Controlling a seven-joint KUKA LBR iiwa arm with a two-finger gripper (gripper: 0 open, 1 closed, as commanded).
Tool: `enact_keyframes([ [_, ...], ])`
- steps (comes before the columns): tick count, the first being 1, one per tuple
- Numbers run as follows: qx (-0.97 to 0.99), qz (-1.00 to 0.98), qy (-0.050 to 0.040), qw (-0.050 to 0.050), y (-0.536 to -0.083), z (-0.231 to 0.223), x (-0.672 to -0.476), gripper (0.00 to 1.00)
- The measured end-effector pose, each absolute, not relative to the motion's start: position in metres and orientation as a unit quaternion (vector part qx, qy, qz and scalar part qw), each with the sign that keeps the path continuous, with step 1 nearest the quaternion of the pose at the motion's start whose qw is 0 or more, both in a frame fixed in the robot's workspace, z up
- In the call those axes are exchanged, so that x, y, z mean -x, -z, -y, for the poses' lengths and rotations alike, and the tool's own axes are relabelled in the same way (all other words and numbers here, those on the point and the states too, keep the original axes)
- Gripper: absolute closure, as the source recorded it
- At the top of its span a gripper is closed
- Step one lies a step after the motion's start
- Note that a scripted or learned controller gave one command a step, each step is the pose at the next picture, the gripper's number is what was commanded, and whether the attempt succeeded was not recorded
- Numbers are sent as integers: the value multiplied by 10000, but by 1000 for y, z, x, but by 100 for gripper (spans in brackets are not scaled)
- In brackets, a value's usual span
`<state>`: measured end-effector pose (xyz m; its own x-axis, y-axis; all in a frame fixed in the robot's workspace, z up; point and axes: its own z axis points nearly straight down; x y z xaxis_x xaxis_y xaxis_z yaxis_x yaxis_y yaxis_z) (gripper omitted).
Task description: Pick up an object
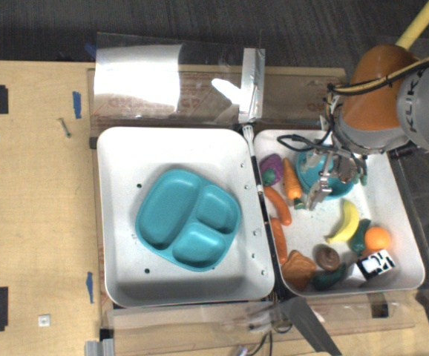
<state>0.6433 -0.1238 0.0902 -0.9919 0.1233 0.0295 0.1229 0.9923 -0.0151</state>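
Left bin [118, 154]: we log one teal divided plate [189, 219], flat, near centre.

Right bin [404, 199]: we log purple item [272, 167] at left wall; carrot [292, 179] just beside it; two orange pieces [277, 203] along left wall; banana [345, 222]; orange fruit [377, 239]; brown round piece [327, 256]; black-white block [376, 264]; teal bowl [333, 180] under gripper.

Gripper [320, 191]: low over upper part of right bin, between carrot and banana. We cannot tell its state, nor see any item held.
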Motion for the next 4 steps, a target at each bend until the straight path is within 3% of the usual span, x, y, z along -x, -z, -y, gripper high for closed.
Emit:
enact_keyframes([
  [1, 1698, 9855, -2, -60, -90, 94, -622, 0],
  [2, 715, 9974, -20, -67, -91, 178, -568, 0],
  [3, 466, 9989, -3, -81, -91, 98, -585, 0],
  [4, -1026, 9947, -20, -46, -92, 169, -556, 0],
])
